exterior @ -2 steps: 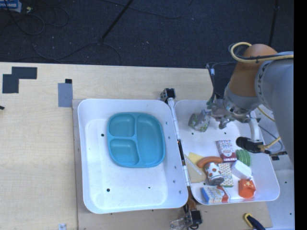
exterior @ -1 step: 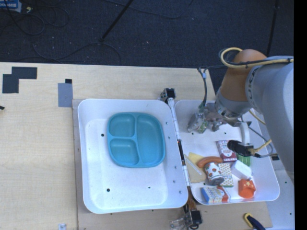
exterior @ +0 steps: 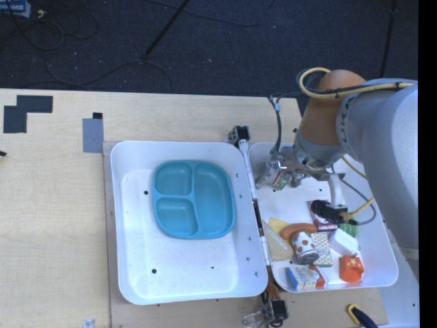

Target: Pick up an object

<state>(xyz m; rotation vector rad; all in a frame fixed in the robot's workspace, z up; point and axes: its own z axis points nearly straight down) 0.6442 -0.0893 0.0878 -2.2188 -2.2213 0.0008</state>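
My gripper (exterior: 278,175) hangs low over the far left corner of the right bin (exterior: 382,279), under the orange-banded wrist (exterior: 321,118). Nothing is visibly held in it. The loose objects lie nearer the front of this bin, apart from the gripper: a yellow wedge (exterior: 276,228), an orange curved piece (exterior: 299,229), a red and white patterned box (exterior: 321,242), a small grey can (exterior: 307,255), a blue and white packet (exterior: 300,277), an orange object (exterior: 351,269) and a white block with green (exterior: 345,240).
The left bin (exterior: 136,272) holds a blue divided plate (exterior: 193,199) in its far half. A ridge between the two bins (exterior: 254,214) runs just left of the gripper. The grey arm (exterior: 389,149) covers the right bin's far right side.
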